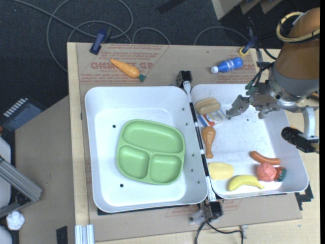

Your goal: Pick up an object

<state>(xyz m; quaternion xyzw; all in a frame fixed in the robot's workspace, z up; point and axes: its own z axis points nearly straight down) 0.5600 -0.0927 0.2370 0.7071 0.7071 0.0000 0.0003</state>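
The right bin [284, 136] holds several toy foods. A tan bread roll [207, 105] lies at its far left, with a small clear packet [212, 118] just below it. A chicken drumstick [207, 138] rests along the left wall. At the near edge are a pale yellow piece [220, 170], a banana [245, 182], a sausage [264, 158] and a red strawberry [266, 172]. My gripper [250, 109] hangs over the bin's far middle, open, its fingers [236, 107] spread with nothing between them. It is to the right of the roll.
The left bin [101, 111] holds a green divided plate [151, 151]. On the bench behind the bins lie a toy carrot [127, 68] and a blue bottle [227, 65]. A black clamp [184, 78] sits where the bins meet.
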